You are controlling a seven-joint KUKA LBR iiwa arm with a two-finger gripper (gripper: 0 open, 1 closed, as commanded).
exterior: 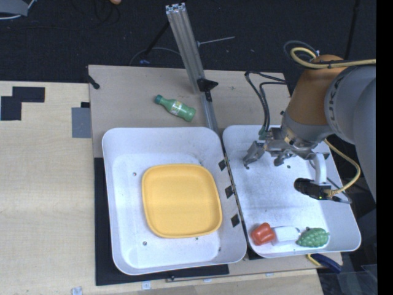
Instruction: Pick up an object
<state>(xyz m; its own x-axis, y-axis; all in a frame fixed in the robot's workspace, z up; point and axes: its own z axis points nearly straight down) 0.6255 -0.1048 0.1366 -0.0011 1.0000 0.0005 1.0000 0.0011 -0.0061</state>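
1. Camera view: two white bins sit side by side on the counter (135, 85).
2. The arm (316, 97) reaches in from the right. The pincer (265, 158) is over the far part of the right bin (276, 201).
3. Pincer state: released. The fingers are spread with nothing between them. I cannot tell whether the tips touch the bin floor.
4. Candidate things lie in a row along the near edge of the right bin: red item (263, 233), white item (285, 233), green knobbly item (312, 237). Red touches white, and white appears to touch green.
5. All three are well apart from the pincer, with bare bin floor between.
6. The left bin (123, 238) holds a yellow plate (181, 200), lying flat near the middle.
7. A green bottle (175, 107) lies on its side on the counter, just beyond the far rim of the left bin and outside both bins.
8. A metal rail (186, 39) runs down at a slant to the gap between the bins at their far edge.
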